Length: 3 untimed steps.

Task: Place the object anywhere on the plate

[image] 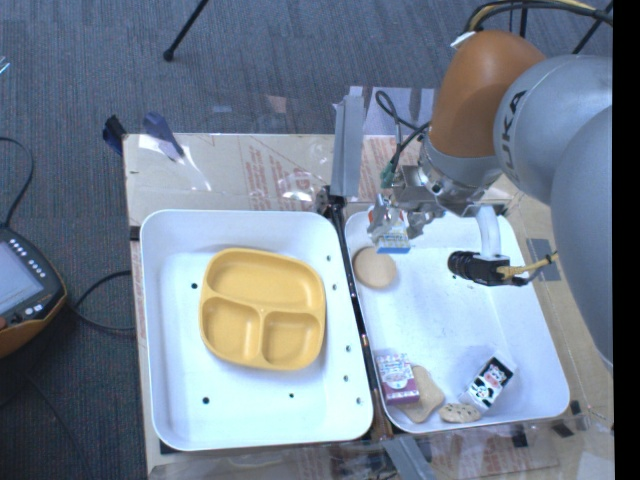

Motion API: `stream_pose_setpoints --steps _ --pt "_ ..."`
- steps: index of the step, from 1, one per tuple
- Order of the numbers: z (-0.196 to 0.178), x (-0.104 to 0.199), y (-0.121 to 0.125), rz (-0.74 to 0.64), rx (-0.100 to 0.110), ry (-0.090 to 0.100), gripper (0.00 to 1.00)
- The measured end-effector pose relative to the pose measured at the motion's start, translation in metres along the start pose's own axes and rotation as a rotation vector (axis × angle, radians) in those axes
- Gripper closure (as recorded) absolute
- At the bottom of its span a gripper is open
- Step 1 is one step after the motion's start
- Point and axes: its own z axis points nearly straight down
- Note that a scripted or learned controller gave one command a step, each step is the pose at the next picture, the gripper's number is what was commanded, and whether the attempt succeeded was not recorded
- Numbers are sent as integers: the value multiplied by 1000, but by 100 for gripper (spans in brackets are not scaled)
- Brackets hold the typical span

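Note:
A yellow plate [264,308] with three compartments lies in the left white bin [170,378]. My gripper [391,232] hangs over the far left part of the right bin [530,328], just beyond a round tan biscuit-like piece [375,268] on the bin floor. A small blue and white bit shows at the gripper's tip, and I cannot tell whether it is part of the gripper or a held thing.
At the near side of the right bin lie a pink carton [397,376], a tan bread-like piece [428,392], a small cookie [460,412] and a black and white carton [490,383]. A black cable fitting [478,266] juts from the arm above the bin.

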Motion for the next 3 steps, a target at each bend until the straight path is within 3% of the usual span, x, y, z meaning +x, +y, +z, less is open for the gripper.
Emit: stream_pose_setpoints --steps 1,2,3 --pt "18 88 -37 5 0 2 100" --pt "101 135 -30 10 5 -1 100" --pt "97 136 -28 11 -2 2 0"
